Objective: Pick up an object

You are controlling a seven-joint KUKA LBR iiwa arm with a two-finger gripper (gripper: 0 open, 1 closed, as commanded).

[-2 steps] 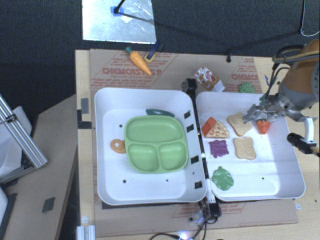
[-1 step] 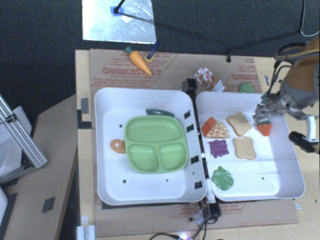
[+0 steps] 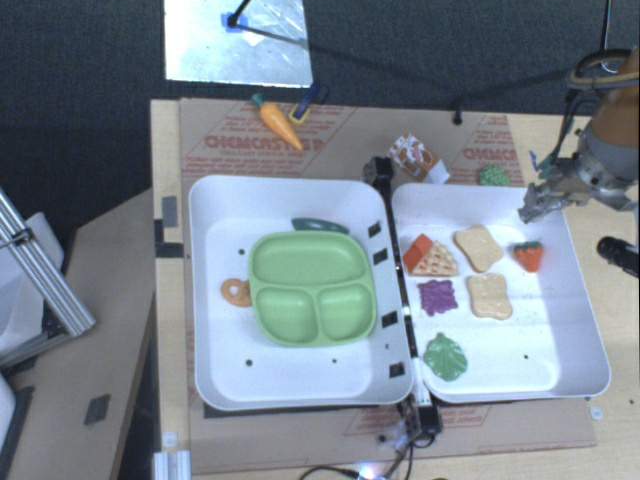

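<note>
1. The gripper [image 3: 535, 205] hangs over the upper right corner of the right bin [image 3: 575, 338]. The arm [image 3: 610, 138] comes in from the right side.
2. The gripper is small and a little blurred, so I cannot tell how far it is open. I see no object in it, and I judge that nothing is picked up yet.
3. The possible objects lie in the right bin: a strawberry [image 3: 530, 256], two toasts [image 3: 478, 247] [image 3: 489, 295], a waffle [image 3: 430, 258], a purple piece [image 3: 437, 296] and a green leaf [image 3: 446, 357].
4. The strawberry is the nearest one. It lies just below the gripper, near the right wall of the bin, apart from the toasts.
5. The left bin [image 3: 215, 268] bears a green tray [image 3: 310, 288] and a pretzel [image 3: 236, 292] just beside it. A carrot [image 3: 280, 125] lies outside the bins, on the bench.
6. My judgement: the task is at its start. What is left is to go down on one object, close on it, and lift it.
</note>
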